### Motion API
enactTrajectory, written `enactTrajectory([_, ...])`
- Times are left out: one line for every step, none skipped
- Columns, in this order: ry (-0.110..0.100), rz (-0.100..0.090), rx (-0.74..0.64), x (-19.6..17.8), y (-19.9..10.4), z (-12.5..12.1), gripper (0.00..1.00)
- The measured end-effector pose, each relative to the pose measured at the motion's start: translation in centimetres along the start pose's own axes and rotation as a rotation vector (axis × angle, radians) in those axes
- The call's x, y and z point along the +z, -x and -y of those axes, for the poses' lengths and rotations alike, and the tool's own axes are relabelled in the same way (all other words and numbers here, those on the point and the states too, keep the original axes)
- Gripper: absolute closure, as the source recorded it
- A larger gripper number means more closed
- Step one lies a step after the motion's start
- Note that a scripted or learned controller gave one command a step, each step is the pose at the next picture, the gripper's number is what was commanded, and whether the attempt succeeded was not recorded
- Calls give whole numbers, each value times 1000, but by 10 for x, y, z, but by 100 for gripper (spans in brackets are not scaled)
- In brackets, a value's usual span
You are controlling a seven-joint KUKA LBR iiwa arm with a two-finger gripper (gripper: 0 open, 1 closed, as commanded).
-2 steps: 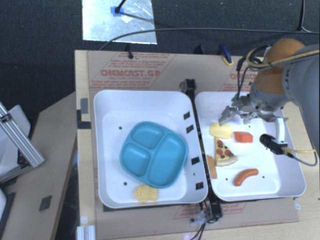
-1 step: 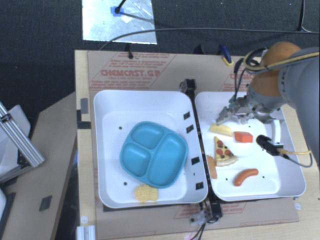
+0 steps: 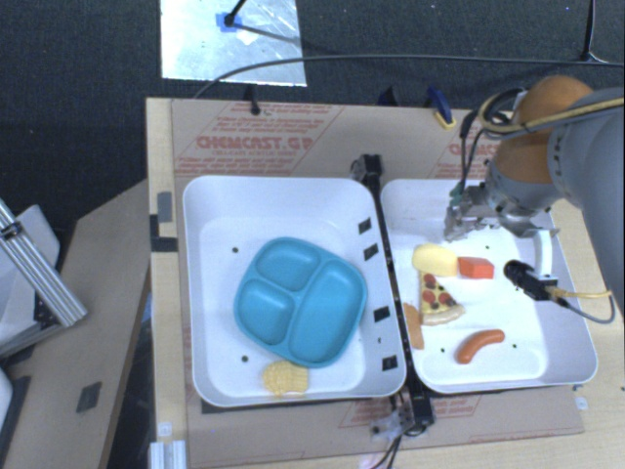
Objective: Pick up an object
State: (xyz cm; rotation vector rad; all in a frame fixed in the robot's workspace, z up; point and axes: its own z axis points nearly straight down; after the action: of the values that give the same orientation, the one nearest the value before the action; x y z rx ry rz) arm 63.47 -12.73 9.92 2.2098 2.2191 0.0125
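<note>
Yellow corn (image 3: 286,378) lies nearest; arm (image 3: 576,154) bends down, pincer (image 3: 461,221), grip unclear, above the right bin (image 3: 566,360).

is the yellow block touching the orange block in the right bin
Touching: the camera view shows the yellow block meeting the orange block edge to edge, no white bin floor between them.

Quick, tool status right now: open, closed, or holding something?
Tool: open or closed cannot be told; it sits low over the right bin, behind the toy food.
</note>
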Motion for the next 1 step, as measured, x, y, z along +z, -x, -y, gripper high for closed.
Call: enactTrajectory([-5,0,-1,-63,-6,-6,100])
